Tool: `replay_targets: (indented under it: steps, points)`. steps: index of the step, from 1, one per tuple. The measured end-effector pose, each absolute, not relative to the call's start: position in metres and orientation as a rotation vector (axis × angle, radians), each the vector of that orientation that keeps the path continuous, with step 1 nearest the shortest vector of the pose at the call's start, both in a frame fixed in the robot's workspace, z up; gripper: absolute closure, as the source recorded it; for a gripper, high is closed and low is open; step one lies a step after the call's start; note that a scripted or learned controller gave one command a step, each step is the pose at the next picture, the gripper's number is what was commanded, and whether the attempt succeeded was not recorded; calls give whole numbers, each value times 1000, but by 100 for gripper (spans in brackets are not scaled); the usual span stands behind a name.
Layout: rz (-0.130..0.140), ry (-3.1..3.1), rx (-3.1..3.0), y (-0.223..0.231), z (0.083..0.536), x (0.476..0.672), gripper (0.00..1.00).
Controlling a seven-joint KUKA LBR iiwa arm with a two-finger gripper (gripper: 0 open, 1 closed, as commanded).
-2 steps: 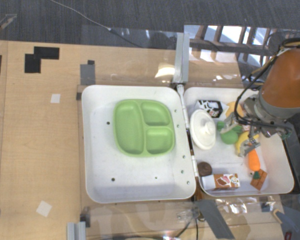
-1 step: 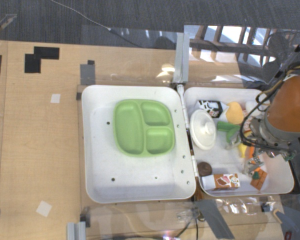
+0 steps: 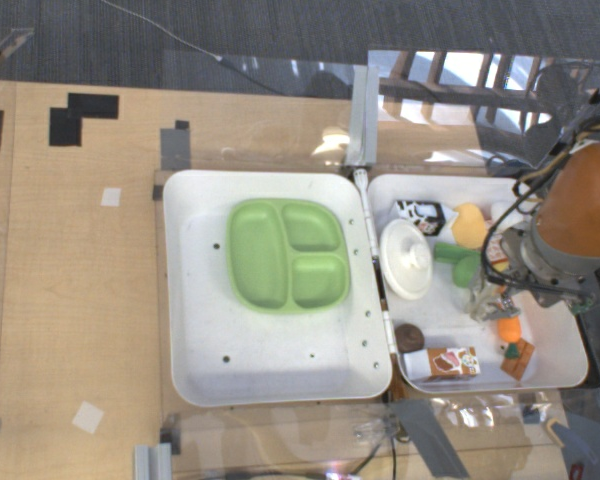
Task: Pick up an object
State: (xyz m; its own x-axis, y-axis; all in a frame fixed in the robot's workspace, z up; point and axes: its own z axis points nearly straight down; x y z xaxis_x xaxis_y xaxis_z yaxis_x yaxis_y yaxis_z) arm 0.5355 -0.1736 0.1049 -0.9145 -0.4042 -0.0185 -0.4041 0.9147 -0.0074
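Camera view: hand (image 3: pixel 492 306) crowded among right-bin (image 3: pixel 570 373) clutter.

You are looking down on a pale wooden bench (image 3: pixel 70 318) that carries two shallow white bins side by side — the left bin (image 3: pixel 195 368) and the right bin (image 3: pixel 565 368) meet along a shared edge near the middle of the view. On the bare wood to the left you can see black stepped marks (image 3: pixel 80 116) near the far edge, a small white square (image 3: pixel 111 197) below them and another pale square (image 3: pixel 87 417) nearer you. A grey upright post (image 3: pixel 362 118) stands at the far side — right where the bins join.
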Motion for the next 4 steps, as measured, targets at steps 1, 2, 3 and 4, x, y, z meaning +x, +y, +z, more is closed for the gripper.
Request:
replay_targets:
  steps: [1,2,3,4]
  points:
    - [-7,3064,-602,-130,284,586,100]
    - [-2,3074,-600,-131,279,584,0]
    - [7,2994,-962,-154,159,512,0]
    - [-4,2898,-1196,-177,97,505,0]
